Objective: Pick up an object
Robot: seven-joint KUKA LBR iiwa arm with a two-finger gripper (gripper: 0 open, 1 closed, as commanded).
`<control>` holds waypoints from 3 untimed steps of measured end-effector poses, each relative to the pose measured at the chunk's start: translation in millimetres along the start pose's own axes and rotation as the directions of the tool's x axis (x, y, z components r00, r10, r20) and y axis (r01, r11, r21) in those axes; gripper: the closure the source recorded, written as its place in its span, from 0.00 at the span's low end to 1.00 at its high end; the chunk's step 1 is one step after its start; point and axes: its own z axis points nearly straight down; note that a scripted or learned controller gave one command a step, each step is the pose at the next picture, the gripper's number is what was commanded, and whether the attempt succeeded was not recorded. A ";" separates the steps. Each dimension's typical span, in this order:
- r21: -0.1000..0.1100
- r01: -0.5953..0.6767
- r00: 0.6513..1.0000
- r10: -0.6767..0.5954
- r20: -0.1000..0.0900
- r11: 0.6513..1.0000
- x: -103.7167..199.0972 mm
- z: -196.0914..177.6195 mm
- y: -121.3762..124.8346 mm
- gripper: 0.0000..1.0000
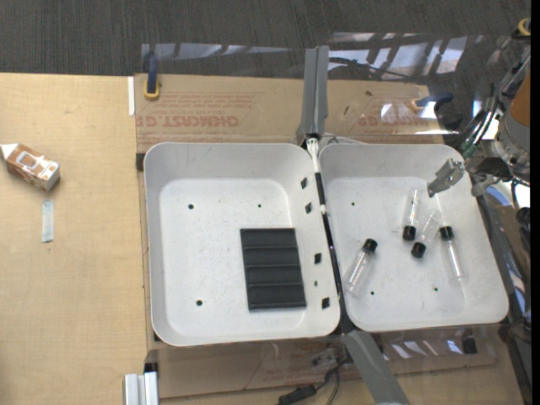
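My tool (460, 175) hangs over the right bin's (371, 310) far right edge; jaw state cannot be told. Four clear black-capped vials (361, 264) lie in that bin, apart from my tool. A black ribbed block (272, 268) rests in the left bin (169, 310).

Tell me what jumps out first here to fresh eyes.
The black ribbed block lying flat in the left bin stands out most against the white. In the right bin, several clear tubes with black caps lie scattered, and the hand hovers over that bin's upper right corner.
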 end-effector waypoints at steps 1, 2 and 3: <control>-0.026 0.044 0.999 -0.044 0.005 0.999 -7.8 88.0 -10.5 0.00; -0.003 0.082 0.997 -0.082 0.001 0.997 45.9 110.3 30.1 0.00; -0.002 0.084 0.996 -0.084 0.002 0.996 45.7 101.5 30.0 1.00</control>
